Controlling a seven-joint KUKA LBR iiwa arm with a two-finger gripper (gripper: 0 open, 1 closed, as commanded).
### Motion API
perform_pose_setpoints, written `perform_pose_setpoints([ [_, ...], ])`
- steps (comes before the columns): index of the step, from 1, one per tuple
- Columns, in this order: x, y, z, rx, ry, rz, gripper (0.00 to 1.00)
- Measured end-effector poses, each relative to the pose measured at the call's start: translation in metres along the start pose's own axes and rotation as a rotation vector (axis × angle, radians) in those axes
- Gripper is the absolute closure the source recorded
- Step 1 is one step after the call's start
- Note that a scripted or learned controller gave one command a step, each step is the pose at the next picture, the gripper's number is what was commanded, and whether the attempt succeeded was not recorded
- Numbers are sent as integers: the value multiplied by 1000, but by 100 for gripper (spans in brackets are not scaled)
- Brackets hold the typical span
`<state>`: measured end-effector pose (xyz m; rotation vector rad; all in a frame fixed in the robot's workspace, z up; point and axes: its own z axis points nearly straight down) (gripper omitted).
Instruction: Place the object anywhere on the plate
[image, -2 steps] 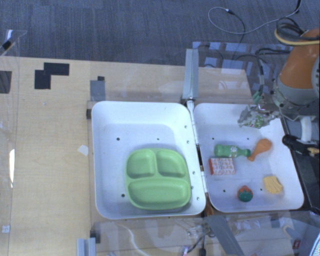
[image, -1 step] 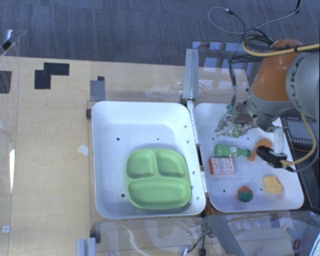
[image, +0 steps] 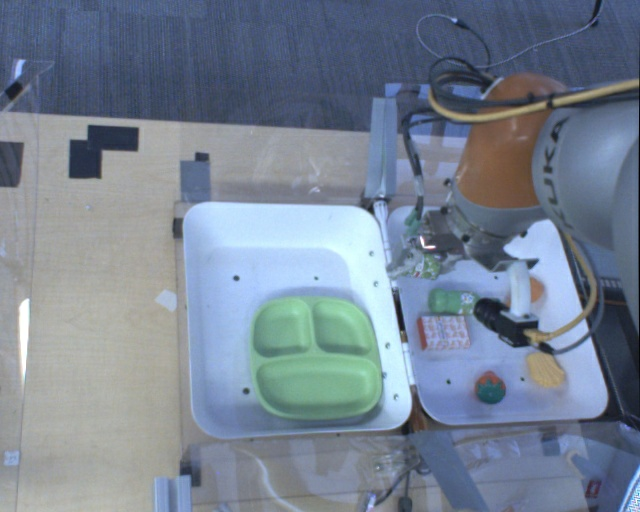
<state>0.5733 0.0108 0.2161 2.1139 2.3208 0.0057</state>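
Green plate (image: 316, 360) with three compartments sits in the left-hand white bin (image: 230, 250) on the pale wooden bench (image: 90, 300), toward that bin's near edge; everything else lies off it, in the second bin (image: 580, 395) across the shared wall from the plate.

Up and away from the plate, at the far corner of that second bin closest to the wall, the grey arm (image: 590, 170) with its orange band (image: 505, 140) leans in; its pincer (image: 428, 250) is low over a small crumpled green-and-white object (image: 425, 266), which looks to be the piece meant for the plate; I cannot tell whether the pincer is apart, together, or clamped on it, since the wrist hides that spot.

Just past the wall from the plate's far edge lies a little green bottle (image: 450, 300); nearer, level with the plate's middle, a red-and-white packet (image: 443, 332); farther from the plate, a round red-and-green piece (image: 489, 388) and a tan disc (image: 546, 372); an orange piece (image: 538, 290) peeks out beyond them, partly hidden.
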Motion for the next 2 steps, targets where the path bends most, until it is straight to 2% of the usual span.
perform_pose_setpoints([
  [1, 73, -62, 1, 3, 0, -17, 100],
  [2, 72, -62, 0, 2, 0, -16, 0],
])
